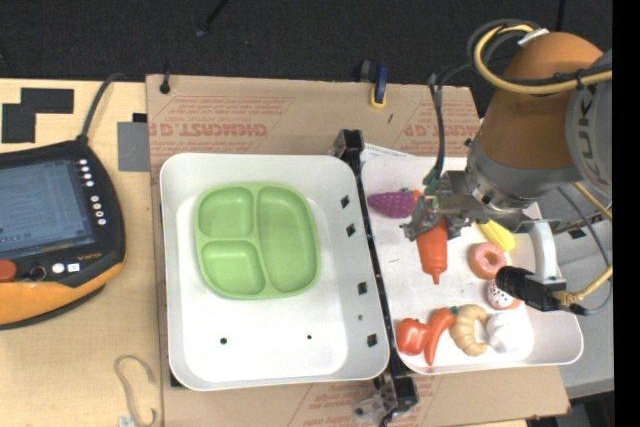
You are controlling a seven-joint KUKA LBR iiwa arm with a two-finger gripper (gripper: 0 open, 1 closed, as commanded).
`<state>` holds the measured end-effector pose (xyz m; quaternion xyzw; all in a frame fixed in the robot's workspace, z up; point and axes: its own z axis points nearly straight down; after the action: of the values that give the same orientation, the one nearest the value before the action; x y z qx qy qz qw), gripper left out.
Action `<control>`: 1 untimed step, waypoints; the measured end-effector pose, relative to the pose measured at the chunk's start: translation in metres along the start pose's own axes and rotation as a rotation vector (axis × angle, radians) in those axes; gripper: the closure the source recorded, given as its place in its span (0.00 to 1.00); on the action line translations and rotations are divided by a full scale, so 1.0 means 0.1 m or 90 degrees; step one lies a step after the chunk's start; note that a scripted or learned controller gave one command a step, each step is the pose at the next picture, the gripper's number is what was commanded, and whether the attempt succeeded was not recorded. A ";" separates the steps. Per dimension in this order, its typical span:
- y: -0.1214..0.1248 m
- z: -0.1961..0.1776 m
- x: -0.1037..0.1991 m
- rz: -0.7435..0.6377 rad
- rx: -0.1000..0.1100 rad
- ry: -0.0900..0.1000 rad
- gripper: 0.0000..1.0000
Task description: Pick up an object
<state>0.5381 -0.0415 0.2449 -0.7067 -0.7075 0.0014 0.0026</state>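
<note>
A teach pendant (45, 220) lies left of the bins (185, 335).

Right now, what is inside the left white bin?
The left white bin holds a green divided plate; its three compartments look bare. Whatever lies under the plate is covered.

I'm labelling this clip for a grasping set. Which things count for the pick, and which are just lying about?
For the pick: gripper, orange carrot, purple grapes, pink donut, red pepper, croissant, banana.

Lying about: green divided plate, teach pendant.
</note>
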 end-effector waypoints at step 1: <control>-0.13 0.08 0.41 0.000 0.001 0.000 1.00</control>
<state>0.5248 -0.0005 0.2367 -0.7066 -0.7076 0.0018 0.0028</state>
